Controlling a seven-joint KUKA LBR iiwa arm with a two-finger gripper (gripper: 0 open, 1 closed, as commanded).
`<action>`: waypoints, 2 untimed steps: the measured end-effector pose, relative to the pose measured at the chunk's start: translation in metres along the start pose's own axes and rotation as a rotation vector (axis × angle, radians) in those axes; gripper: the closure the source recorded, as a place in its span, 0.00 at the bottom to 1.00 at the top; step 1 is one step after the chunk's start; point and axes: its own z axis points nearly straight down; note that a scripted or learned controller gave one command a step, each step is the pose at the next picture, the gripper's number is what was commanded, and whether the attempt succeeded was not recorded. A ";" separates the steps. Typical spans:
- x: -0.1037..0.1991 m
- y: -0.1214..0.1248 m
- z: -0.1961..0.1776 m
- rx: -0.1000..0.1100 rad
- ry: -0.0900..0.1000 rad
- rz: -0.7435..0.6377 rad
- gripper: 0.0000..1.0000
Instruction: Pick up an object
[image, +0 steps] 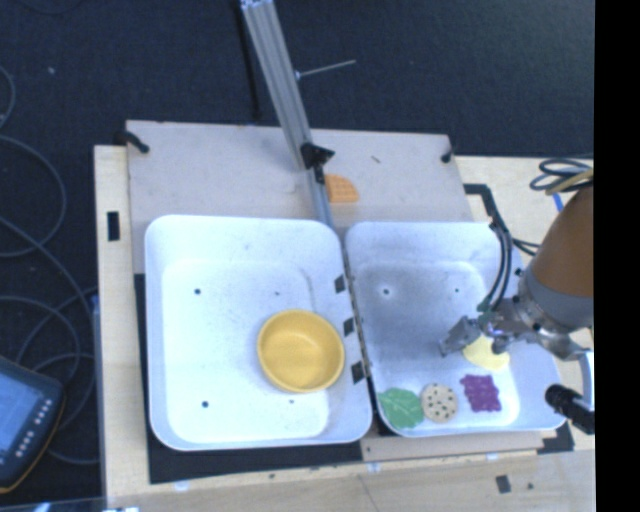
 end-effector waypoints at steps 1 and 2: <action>-0.007 -0.007 0.059 0.001 0.000 0.000 0.00; -0.008 -0.003 0.045 -0.010 -0.001 0.006 1.00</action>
